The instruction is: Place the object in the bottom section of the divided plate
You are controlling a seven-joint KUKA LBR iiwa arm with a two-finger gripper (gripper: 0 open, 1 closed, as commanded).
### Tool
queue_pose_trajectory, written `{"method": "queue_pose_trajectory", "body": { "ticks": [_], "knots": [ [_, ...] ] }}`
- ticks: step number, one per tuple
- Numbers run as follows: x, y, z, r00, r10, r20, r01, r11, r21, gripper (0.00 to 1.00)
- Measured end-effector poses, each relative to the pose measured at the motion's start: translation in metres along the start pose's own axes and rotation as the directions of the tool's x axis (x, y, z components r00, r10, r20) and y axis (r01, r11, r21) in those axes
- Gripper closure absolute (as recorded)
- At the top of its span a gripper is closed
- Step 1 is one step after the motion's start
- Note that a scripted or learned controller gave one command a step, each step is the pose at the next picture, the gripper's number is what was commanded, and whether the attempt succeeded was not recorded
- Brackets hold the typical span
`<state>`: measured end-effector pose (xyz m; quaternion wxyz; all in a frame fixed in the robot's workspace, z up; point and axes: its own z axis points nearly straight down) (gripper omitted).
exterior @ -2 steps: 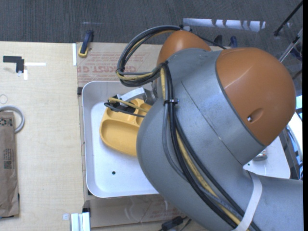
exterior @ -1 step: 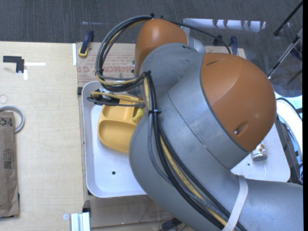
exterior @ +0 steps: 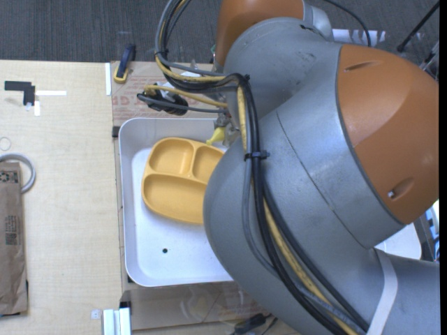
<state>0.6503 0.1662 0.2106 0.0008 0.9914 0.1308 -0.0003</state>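
No readable brand or label text; the brown paper bag [exterior: 12, 236] at the left edge carries small dark print, too small to read. Pincer: cannot tell its state, the big grey arm [exterior: 314, 187] with its orange band covers that part of the scene and nothing is seen held. Yellow divided plate [exterior: 178, 180] lies flat in the white bin [exterior: 150, 264], upper half of the bin, its right side hidden under the arm. Plate has two small sections on the far side and one long section on the near side; all the visible parts look bare. Task object: cannot pick it out, may be hidden by the arm. A small yellowish bit [exterior: 216, 135] shows just past the plate's far rim beside the arm, unclear what it is. Small dark speck [exterior: 165, 250] on the bin floor, near side, apart from the plate. Black and yellow cables [exterior: 188, 75] loop off the arm above the bin's far wall. On the light wood benchtop [exterior: 63, 131] to the left: a black bracket [exterior: 21, 89] with white tape, and a grey ring [exterior: 24, 169] touching the bag's top.
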Motion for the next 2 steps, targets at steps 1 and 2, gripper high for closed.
{"method": "queue_pose_trajectory", "body": {
  "ticks": [1, 2],
  "knots": [
    [0.0153, -0.058, -0.0337, 0.999, -0.049, 0.001, 0.049, 0.999, 0.001, 1.0],
    [0.0153, -0.0569, -0.0335, 0.999, -0.046, 0.001, 0.046, 0.999, 0.0, 0.0]
  ]
}}
